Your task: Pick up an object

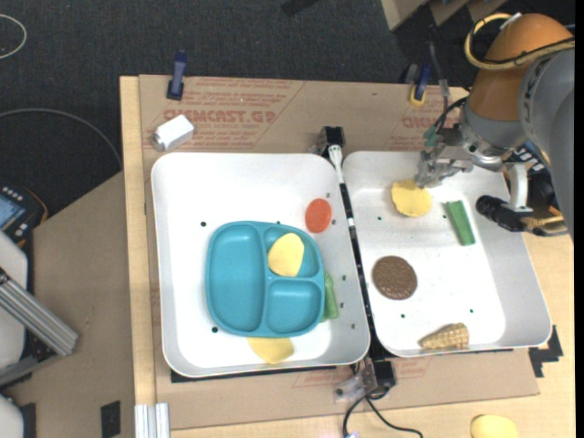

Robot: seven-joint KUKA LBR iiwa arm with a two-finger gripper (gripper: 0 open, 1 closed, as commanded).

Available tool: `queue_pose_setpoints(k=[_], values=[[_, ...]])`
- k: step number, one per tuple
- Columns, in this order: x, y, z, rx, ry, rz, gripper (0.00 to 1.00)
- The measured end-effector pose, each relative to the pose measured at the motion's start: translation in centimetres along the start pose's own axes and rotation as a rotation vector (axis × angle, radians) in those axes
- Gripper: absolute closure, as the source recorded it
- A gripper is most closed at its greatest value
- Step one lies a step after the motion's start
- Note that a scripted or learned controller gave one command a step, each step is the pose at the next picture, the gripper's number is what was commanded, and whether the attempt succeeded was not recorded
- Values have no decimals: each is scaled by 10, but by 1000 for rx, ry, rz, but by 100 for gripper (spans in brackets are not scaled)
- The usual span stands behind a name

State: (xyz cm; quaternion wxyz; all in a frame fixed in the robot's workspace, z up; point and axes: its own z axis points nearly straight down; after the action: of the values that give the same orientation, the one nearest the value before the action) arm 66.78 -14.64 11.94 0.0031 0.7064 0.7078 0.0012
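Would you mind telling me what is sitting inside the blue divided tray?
A yellow piece lies in the blue tray's upper right compartment. The tray floor beneath it is hidden. Another yellow piece pokes out at its lower edge.

Even, fairly bright overhead light. The two white bins [173, 272] are close to washed out, with little surface detail. Shadows are soft and short, seen under the blue tray [239, 281]. The dark floor [73, 44] in the upper left of the frame is dim. Focus is slightly soft throughout; the arm [538, 71] at upper right looks blurred.
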Motion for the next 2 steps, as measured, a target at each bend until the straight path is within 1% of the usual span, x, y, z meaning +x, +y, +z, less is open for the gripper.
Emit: queue_pose_setpoints(k=[1,2], values=[[0,1,-11,-3,-2,-1,100],[-83,-4,38,6,-1,8,100]])
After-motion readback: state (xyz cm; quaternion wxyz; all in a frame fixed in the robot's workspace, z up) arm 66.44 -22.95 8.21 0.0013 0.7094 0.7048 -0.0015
